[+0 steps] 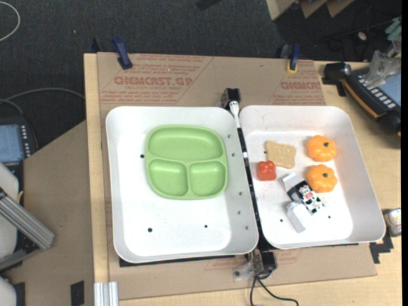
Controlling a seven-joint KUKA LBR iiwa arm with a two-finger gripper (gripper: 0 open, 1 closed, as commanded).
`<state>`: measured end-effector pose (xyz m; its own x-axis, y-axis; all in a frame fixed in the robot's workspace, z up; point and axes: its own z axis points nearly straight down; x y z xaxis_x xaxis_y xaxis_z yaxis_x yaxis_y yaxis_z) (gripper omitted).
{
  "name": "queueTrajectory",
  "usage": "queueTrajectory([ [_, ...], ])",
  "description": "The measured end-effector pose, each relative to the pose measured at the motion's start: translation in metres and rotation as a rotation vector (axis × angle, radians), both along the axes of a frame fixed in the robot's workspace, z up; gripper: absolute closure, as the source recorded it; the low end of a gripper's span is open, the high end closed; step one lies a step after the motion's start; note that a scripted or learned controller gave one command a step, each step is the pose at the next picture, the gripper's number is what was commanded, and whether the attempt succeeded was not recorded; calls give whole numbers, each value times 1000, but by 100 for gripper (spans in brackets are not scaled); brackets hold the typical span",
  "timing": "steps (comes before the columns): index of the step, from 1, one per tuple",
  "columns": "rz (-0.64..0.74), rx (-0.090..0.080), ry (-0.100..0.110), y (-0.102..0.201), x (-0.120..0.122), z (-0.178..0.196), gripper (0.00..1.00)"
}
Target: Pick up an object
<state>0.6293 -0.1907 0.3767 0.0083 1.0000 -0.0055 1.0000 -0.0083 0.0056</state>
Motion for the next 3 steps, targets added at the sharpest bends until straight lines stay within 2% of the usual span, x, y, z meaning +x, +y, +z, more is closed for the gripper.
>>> queueTrajectory([
  [1,11,3,0,19,39,0,100],
  [2,3,0,0,-37,28,18,100],
  [3,6,7,12,-34,-26,-29,100],
])
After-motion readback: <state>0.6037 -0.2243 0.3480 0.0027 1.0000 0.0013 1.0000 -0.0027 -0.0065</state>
